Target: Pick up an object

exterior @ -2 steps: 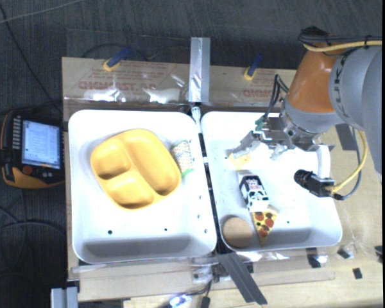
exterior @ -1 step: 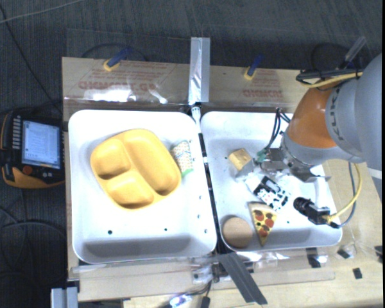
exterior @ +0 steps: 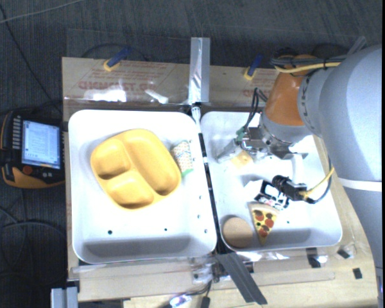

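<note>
gripper (exterior: 242, 147) low in the view's right bin (exterior: 321, 236), near its far side; whether I'm open or closed I cannot tell | small pale yellow piece (exterior: 242, 160) just beneath me: likely light and stiff, pinch across its short sides | pizza slice (exterior: 264, 221) near the front: flat, probably harder

Two bins sit side by side on the bench, the left bin (exterior: 83, 236) and the right bin (exterior: 321, 233) meeting along their inner walls. A divided tray (exterior: 135, 167) lies in the middle of the left bin, a little toward the far side. A small packet (exterior: 183, 156) lies just beside its right edge, close to the shared wall. In the right bin a round lump (exterior: 237, 231) rests in the near left corner (right up against the wall). A pizza slice (exterior: 264, 222) touches it on the right. A small block (exterior: 242, 160) lies farther back, by the end of the arm (exterior: 285, 108), which reaches over from the right. A handheld pendant (exterior: 32, 147) lies off the bench to the left.
</note>
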Tool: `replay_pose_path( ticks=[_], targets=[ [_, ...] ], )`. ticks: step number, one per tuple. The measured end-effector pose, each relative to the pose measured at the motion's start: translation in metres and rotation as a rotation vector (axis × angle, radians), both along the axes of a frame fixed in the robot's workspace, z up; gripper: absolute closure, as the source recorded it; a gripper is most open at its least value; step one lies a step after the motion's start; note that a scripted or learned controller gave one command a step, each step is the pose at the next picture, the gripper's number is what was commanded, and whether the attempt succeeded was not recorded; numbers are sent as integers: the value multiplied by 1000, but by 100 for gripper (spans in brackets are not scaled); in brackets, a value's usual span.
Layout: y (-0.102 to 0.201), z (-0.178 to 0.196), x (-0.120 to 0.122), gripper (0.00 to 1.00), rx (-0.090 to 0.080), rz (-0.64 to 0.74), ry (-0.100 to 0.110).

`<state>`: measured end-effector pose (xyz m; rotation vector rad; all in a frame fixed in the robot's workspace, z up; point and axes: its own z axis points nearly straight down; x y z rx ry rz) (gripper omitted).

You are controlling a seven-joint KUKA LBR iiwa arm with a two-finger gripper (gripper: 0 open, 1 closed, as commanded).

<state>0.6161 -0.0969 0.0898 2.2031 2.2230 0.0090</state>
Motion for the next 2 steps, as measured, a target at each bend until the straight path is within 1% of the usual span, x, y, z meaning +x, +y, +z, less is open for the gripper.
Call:
replay_pose_path(
  ticks=[1, 2],
  targets=[
    [0, 10, 0, 100, -1, 2, 2],
    [69, 136, -6, 100, 2, -72, 14]
  ],
)
